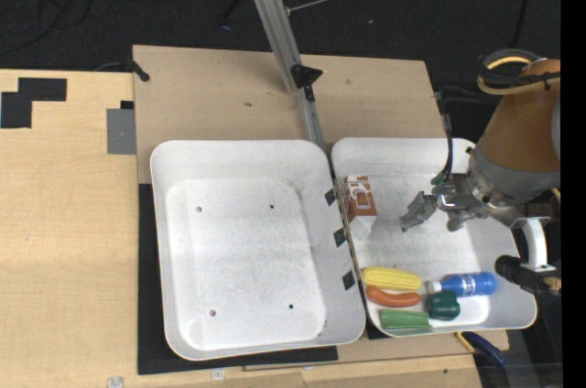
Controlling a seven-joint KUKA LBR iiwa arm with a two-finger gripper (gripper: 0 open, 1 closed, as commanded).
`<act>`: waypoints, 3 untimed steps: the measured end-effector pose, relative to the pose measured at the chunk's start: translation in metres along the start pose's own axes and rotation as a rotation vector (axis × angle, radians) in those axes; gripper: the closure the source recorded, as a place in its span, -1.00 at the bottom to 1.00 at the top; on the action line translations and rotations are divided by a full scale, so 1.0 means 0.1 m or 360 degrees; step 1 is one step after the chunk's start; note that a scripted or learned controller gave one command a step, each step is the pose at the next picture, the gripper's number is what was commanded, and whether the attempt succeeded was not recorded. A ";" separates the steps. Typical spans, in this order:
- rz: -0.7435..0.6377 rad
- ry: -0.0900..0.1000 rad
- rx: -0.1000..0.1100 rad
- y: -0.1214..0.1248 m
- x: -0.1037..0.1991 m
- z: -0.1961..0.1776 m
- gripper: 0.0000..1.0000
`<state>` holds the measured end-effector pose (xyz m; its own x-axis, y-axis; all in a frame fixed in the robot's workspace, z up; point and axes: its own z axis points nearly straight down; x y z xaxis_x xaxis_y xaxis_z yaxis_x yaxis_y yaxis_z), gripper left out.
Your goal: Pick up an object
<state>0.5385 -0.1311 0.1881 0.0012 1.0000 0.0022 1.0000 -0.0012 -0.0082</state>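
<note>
My gripper hangs over the middle of the right bin, its two fingers spread open with nothing between them. To its left a brown and white carton lies against the bin's left wall. Along the bin's front edge lie a yellow corn cob, an orange-red sausage-shaped piece, a green piece, a dark green lump and a blue and white bottle. None of them touches the gripper.
The left bin sits beside the right one, joined by black clips along the shared wall. A slanted metal rail rises behind the bins. The arm's orange and grey body fills the right side.
</note>
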 end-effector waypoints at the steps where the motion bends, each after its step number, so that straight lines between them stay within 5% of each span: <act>1: 0.0000 0.0000 0.0002 -0.09 -0.07 0.54 -1.00; 2: 0.0009 -0.0001 -0.0006 -0.07 -0.08 0.41 1.00; 3: -0.0004 -0.0003 -0.0015 -0.08 0.02 -0.10 1.00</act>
<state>0.5310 -0.1295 0.1986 -0.0010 1.0000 0.0003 1.0000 0.0010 0.0013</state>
